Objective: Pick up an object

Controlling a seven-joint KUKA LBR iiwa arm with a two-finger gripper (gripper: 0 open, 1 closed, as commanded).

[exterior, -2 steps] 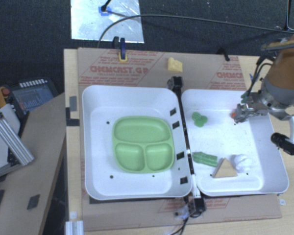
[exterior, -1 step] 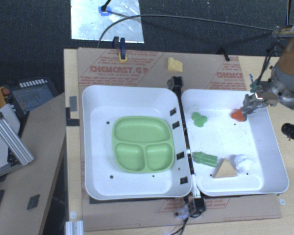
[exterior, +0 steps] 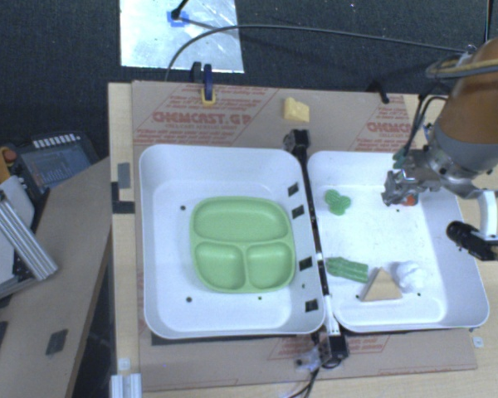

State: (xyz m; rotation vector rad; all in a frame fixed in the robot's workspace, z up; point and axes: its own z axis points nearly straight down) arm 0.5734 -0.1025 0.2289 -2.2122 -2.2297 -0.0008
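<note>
Backing board (exterior: 201, 116) reads "CHEMCAST" — pincer (exterior: 397, 191) over right bin (exterior: 461, 301).

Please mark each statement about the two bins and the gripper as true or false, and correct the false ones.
1. The green divided plate lies in the left bin. True.
2. The gripper hangs over the left bin. False: it is over the right bin.
3. The white crumpled object lies in the right bin. True.
4. The small round green object rests on the divided plate. False: it lies in the right bin.
5. The long green object lies near the right bin's front. True.
</note>
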